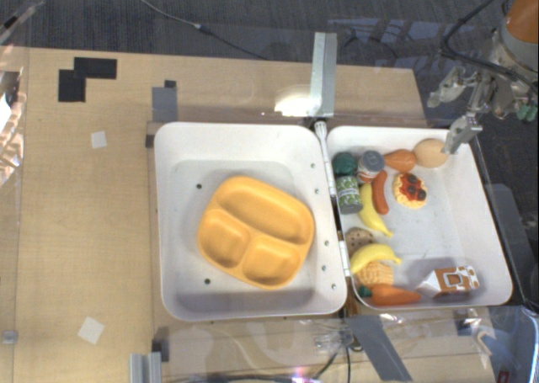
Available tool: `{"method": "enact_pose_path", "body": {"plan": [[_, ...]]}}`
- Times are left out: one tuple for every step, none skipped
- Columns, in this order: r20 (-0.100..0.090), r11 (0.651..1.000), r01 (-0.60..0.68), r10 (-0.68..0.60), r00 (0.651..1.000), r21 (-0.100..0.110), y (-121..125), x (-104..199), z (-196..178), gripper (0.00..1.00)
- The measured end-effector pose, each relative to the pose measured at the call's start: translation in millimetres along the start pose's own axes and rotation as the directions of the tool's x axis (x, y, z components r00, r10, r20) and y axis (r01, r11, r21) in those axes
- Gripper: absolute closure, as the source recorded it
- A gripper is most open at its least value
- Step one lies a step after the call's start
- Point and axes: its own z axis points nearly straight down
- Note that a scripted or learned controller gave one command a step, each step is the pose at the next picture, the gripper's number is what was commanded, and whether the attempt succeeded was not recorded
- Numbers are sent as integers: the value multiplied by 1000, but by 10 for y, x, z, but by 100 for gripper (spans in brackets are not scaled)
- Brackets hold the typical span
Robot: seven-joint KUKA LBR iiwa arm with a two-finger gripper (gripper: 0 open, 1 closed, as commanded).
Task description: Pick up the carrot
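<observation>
The carrot (394, 295) is a small orange piece lying flat against the near wall of the right bin (493, 238), just below a yellow banana (376, 257) and left of a small brown box (456, 279). My gripper (452, 114) hangs over the far right corner of that bin, near a pale egg (430, 152). It is far from the carrot, about the bin's whole depth away. Its fingers stand apart and open, with nothing between them.
The right bin also holds a green can (346, 181), a small jar (370, 162), an orange-coloured item (401, 159), a red sausage (381, 191), a round tart (410, 190) and a second banana (373, 213). The left bin (168, 230) holds a yellow divided plate (255, 231).
</observation>
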Motion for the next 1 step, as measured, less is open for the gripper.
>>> {"method": "enact_pose_path", "body": {"plan": [[-9, 999, 38, -38, 999, -3, -36, 239, 1012, 0]]}}
